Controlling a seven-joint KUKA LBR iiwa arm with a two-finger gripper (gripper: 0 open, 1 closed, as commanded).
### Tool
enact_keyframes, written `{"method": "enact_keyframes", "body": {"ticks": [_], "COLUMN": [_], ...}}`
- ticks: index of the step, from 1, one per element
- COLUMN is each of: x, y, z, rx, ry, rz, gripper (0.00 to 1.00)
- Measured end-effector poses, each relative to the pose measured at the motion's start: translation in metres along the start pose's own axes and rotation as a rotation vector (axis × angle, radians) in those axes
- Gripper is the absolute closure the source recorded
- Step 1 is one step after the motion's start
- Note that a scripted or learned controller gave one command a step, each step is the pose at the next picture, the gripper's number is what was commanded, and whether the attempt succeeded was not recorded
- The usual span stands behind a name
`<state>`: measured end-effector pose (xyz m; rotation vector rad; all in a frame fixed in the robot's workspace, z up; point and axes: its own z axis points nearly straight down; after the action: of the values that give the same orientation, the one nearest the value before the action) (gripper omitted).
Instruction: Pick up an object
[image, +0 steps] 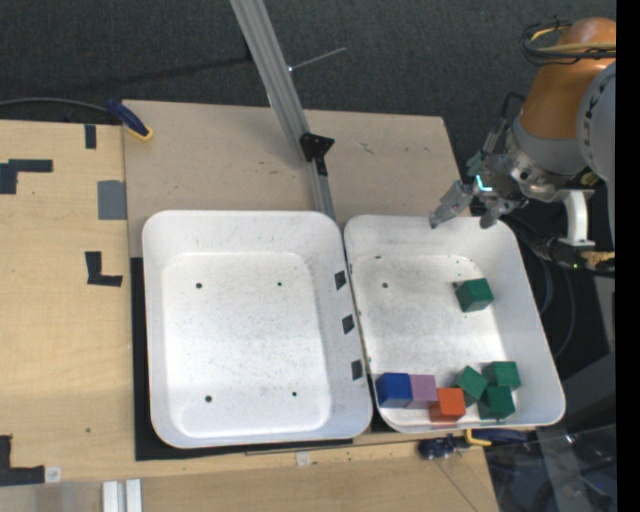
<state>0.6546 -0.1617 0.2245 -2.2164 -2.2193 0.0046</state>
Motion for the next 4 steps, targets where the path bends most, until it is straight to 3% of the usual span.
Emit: {"method": "enact_keyframes", "body": {"ticks": [1,2,4], "x": [-0.001,0.005,0.01], "y": [0.001,0.002,-0.001], "z": [-0.003,0.061,0.135], "rx": [-0.004,0.002,-0.001], "ry": [-0.003,-0.002,-0.003], "rz": [-0.001,-0.001,-0.001], "gripper": [0.0,0.0,0.0]}}
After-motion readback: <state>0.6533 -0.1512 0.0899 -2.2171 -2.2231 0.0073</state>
